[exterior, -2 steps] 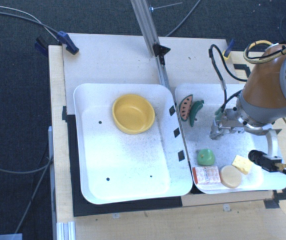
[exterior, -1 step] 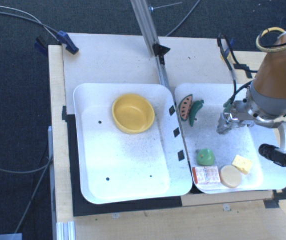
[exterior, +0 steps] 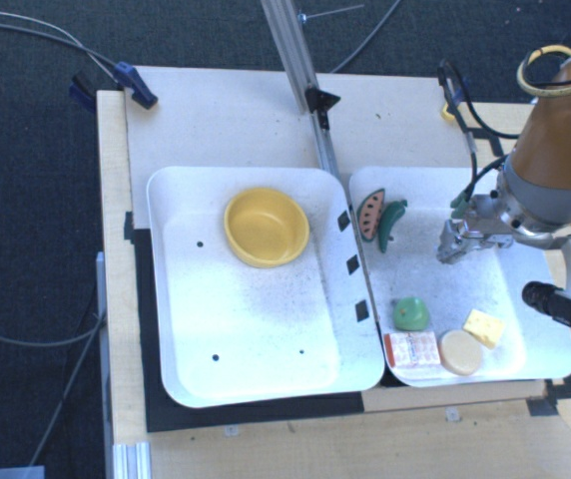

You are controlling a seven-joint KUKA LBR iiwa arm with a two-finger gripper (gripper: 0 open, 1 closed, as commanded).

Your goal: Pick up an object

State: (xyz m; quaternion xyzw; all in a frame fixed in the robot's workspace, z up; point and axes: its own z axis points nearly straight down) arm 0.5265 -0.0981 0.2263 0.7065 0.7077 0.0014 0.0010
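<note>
My gripper (exterior: 454,247) hangs over the right bin (exterior: 435,193), toward its upper right part, with bare bin floor under it. Nothing shows between its tips. To its left, by the divider, lie a watermelon slice (exterior: 368,214) and a green pepper-like toy (exterior: 390,221). Along the bin's front edge sit a green round toy (exterior: 411,313), a red and white packet (exterior: 412,350), a tan round disc (exterior: 460,352) and a yellow cheese wedge (exterior: 483,326). A yellow bowl (exterior: 266,227) stands in the left bin (exterior: 256,357).
A metal pole (exterior: 290,28) slants down from the top to the divider between the bins. Black clips (exterior: 349,221) line the divider. A blue clamp (exterior: 134,83) grips the bench's far left corner. Cables run along the right side by the arm.
</note>
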